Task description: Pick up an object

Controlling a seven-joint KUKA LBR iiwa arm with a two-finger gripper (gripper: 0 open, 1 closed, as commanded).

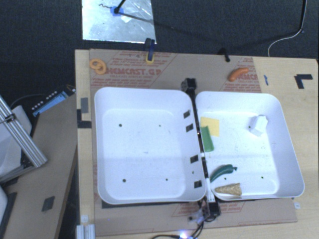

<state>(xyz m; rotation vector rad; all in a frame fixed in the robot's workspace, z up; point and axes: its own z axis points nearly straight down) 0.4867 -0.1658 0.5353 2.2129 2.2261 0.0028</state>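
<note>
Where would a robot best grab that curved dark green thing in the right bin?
Probably across the middle of the curved dark green thing, coming straight down from above. It lies flat on the right bin floor, long and narrow, so the fingers could close across its short width. Its lower left end lies close to the tan cone-shaped piece and the bin's wall, so the middle leaves more room.

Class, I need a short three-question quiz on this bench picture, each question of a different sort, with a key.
1. True or false: the yellow square lies in the left bin.
2. Which lies nearest the right bin's front edge? A white block; B tan cone; C green bar.
3. Fill in: the orange sausage rests on the ____, outside both bins.

Key: 1 false; 2 B; 3 cardboard.
</note>
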